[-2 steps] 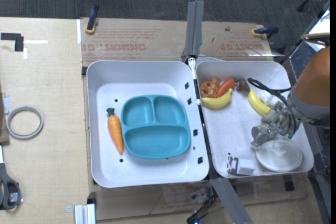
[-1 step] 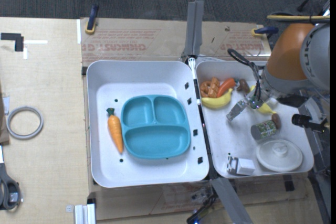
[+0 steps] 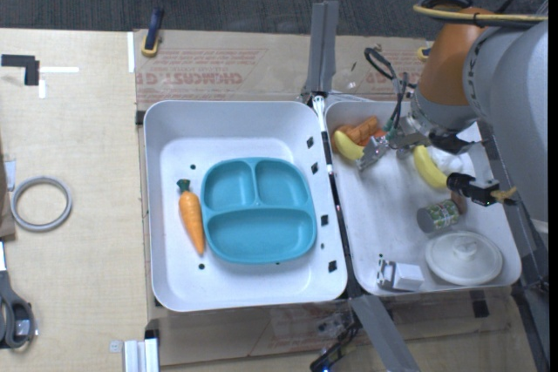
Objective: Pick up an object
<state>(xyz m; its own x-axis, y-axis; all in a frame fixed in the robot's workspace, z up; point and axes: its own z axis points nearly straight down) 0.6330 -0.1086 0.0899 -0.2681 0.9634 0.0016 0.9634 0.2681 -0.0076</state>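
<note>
- Two shallow white bins are seen side by side on the desk (image 3: 78,126): the left bin (image 3: 161,274) and the right bin (image 3: 384,231).
- The grey arm (image 3: 514,74) with its orange band is reached in from the right, over the far part of the right bin.
- The jaws (image 3: 373,152) are placed low at the right bin's far left corner, just beside a banana (image 3: 346,145) and an orange item (image 3: 362,133); whether they are clenched or released cannot be told, and nothing is seen grasped between them.
- A second banana (image 3: 429,168) is laid just to the right of the jaws, partly under the wrist.
- Nearer in the same bin, a small tin can (image 3: 438,216) is lying on its side, a white round lid (image 3: 464,257) is set beyond it, and a small white block (image 3: 399,274) is found at the near left corner.
- In the left bin, a blue divided plate (image 3: 258,210) is laid, with a toy carrot (image 3: 192,220) just beside its left edge.
- On the desk, well apart to the left, a grey ring (image 3: 39,203) is laid.
</note>
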